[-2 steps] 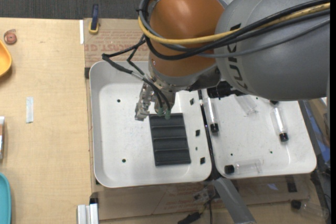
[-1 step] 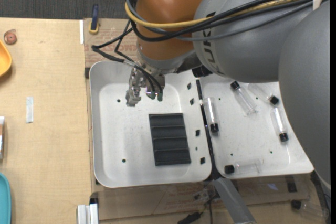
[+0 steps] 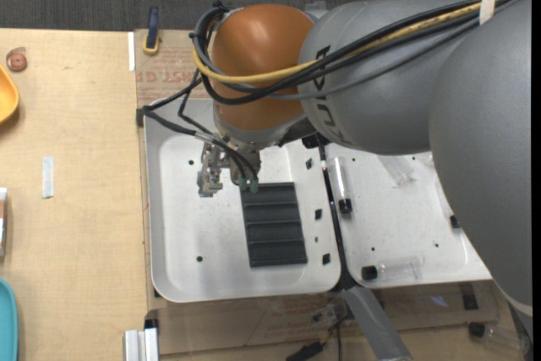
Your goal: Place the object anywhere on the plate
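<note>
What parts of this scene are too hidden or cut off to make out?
- Gripper: the fingertips are too small and cluttered to tell their state, camera view.
- Right bin: its far and right parts are covered by the arm.
- Orange item and teal item: cut by the left edge.

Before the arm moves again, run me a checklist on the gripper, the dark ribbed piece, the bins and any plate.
1. Gripper over the left bin: ok, it hangs above the bin floor near the bin's far end.
2. Object between the fingers: cannot tell, the wrist and cables crowd that spot.
3. Dark ribbed block position: ok, it lies flat in the left bin, just right of the gripper.
4. Plate located: not ok, I cannot pick out a plate in either bin.
5. Right bin contents: cannot tell, the arm covers much of it.
6. Cables free of the bin walls: ok, they loop around the orange band.
</note>
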`<state>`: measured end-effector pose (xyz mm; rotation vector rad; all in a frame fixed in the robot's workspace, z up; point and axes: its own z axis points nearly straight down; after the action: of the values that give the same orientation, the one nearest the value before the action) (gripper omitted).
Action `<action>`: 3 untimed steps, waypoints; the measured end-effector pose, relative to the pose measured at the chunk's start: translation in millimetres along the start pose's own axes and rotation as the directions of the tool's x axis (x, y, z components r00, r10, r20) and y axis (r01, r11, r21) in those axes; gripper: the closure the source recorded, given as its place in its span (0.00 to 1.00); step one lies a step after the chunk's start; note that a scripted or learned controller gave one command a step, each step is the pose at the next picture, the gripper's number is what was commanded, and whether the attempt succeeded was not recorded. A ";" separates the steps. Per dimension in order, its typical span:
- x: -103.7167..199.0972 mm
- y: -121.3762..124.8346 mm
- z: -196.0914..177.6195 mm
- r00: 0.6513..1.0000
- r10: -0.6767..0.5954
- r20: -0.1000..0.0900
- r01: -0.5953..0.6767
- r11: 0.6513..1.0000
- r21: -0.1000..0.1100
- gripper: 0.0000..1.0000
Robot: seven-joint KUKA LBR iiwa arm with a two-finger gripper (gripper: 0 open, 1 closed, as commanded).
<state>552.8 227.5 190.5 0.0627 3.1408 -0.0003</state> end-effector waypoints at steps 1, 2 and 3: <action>23.3 -0.3 -46.7 1.000 0.021 0.001 -0.021 1.000 -0.001 1.00; 7.1 0.1 11.0 0.995 -0.104 -0.001 0.104 0.995 0.000 1.00; 66.8 -1.8 26.2 1.000 -0.023 -0.003 0.023 1.000 0.001 1.00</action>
<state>486.0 228.4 164.3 0.0266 3.1439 -0.0015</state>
